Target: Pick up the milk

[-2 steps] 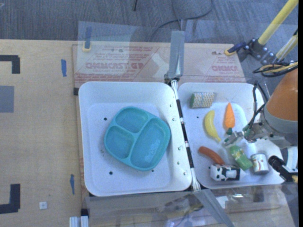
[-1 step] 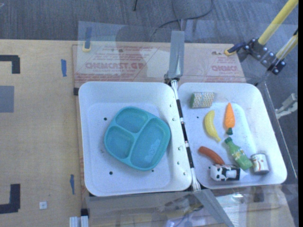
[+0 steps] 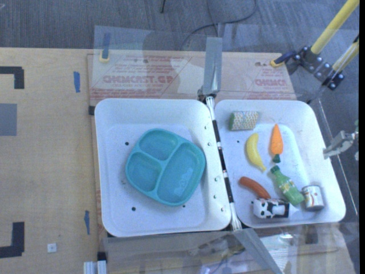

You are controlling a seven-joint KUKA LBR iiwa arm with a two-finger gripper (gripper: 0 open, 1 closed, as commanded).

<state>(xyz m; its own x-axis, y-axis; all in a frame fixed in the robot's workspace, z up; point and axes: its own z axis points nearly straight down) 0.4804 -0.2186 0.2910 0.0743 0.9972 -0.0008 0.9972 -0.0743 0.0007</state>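
Observation:
The milk (image 3: pixel 271 209) is a small carton with black and white cow patches. It lies on its side near the front edge of the right bin (image 3: pixel 325 124). A red sausage (image 3: pixel 253 186) lies just behind it, and a green bottle (image 3: pixel 286 188) lies to its right. My gripper (image 3: pixel 340 143) shows as a small grey piece at the view's right edge, just outside the right bin's rim. It is far from the milk, and nothing is seen held in it.
The right bin also holds a corn piece (image 3: pixel 244 120), a banana (image 3: pixel 254 151), a carrot (image 3: pixel 276 140) and a small can (image 3: pixel 313 197). A teal divided plate (image 3: pixel 165 166) sits in the left bin (image 3: pixel 114 116). A yellow-handled stand (image 3: pixel 319 44) is at the back right.

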